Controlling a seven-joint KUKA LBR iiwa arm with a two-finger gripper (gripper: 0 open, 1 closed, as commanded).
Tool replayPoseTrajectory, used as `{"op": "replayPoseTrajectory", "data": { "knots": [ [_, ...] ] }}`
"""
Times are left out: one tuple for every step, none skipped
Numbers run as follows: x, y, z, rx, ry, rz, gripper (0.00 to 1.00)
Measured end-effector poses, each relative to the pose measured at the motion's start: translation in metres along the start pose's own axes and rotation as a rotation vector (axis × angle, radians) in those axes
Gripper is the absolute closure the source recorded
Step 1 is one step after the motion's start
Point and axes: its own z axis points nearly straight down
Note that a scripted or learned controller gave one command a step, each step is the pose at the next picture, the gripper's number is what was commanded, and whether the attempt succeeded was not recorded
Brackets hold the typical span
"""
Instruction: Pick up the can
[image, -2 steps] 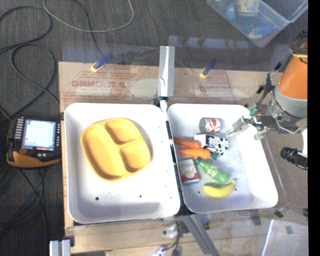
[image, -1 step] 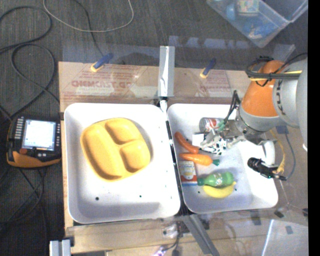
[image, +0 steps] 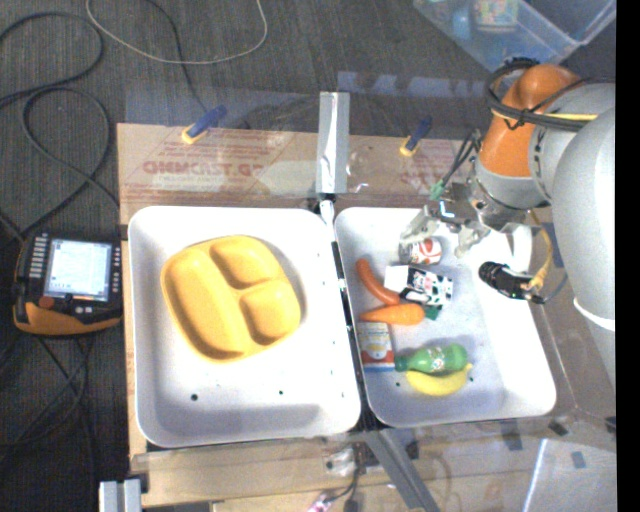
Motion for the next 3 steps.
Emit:
{"op": "replayPoseTrajectory", "data": {
  "knots": [
    [-0.016, 0.017, 0.049, -0.002, -0.002, -0.067, 0.0],
    [-0.017, 0.024, 0.053, -0.001, 0.009, 0.074, 0.0],
    [-0.016, 0.025, 0.043, -0.005, 0.003, 0.071, 1.0]
  ]
}}
